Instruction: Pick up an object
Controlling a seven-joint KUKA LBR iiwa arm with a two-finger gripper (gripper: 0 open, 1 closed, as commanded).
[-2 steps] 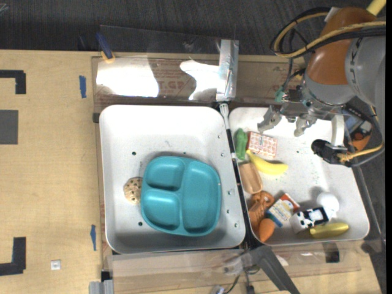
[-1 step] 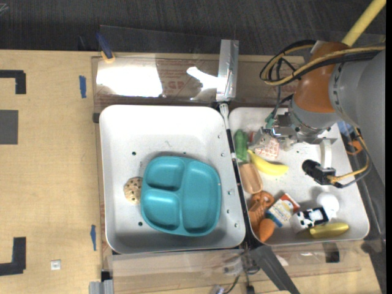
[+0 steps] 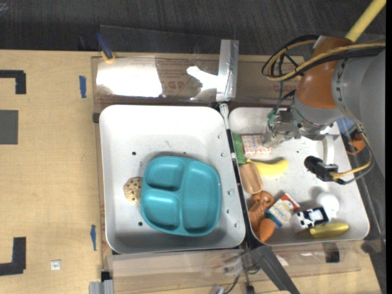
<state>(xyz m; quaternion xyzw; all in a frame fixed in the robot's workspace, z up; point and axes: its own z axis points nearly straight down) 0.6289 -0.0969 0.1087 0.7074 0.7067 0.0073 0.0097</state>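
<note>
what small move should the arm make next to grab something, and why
Probably lower a little, straight down. The pincer hangs over the top of the right bin, close above the small printed packet and the banana. Nothing shows between its tips, so no object is picked yet, and these two lie closest beneath it. I'd favour the banana, which lies free on the bin floor.

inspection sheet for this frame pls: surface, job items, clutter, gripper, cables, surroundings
Surface: two white bins side by side, left bin, right bin.
Job's things: right bin holds banana, orange toy, small carton, black-and-white toy, yellow piece.
Clutter: teal divided plate and a cookie in left bin.
Grippers: gripper over right bin's far end, nothing seen held.
Cables: black loops by the wrist.
Surroundings: wooden bench, blue tape marks.
</note>
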